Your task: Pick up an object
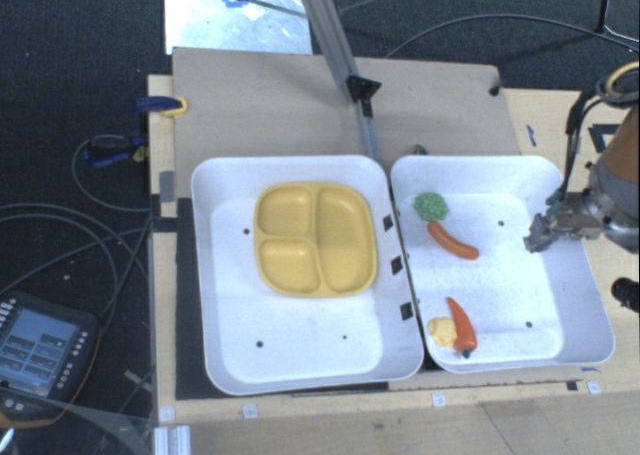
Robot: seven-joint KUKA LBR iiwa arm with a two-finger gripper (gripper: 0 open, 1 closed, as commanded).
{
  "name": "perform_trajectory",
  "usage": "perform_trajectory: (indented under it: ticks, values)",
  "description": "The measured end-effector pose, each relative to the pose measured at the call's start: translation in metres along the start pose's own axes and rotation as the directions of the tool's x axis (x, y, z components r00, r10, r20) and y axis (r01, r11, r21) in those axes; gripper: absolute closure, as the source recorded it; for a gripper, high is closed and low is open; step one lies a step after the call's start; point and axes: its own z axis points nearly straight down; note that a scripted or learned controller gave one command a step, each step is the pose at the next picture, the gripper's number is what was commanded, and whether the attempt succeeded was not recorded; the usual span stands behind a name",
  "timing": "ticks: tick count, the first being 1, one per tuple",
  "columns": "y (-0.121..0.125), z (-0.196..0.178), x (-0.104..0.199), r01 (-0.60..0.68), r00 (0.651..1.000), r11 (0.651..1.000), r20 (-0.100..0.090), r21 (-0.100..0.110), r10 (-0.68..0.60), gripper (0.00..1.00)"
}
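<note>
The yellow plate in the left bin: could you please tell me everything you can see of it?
The yellow plate is a rounded square of what looks like smooth plastic, pale yellow all over. Raised ridges split it into three compartments: one tall one along the right side and two smaller ones stacked on the left. All three hold nothing. It lies flat and face up on the floor of the left bin, in the upper middle part, slightly turned against the bin's edges. Nothing but the bin touches it.

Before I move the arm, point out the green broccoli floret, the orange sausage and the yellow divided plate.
green broccoli floret (431, 206), camera view, its crown.
orange sausage (453, 241), camera view, mid-length.
yellow divided plate (316, 288), camera view, its near rim.
</note>
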Motion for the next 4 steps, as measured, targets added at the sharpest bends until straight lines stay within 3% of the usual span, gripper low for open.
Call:
perform_trajectory:
  ticks: [1, 4]
  values:
    - [0.002, -0.039, 0.0, 0.0, 1.0, 1.0, 0.0, 0.0, 0.0, 1.0]
    - [-0.006, -0.035, 0.174, 0.007, 1.0, 1.0, -0.005, 0.005, -0.007, 1.0]
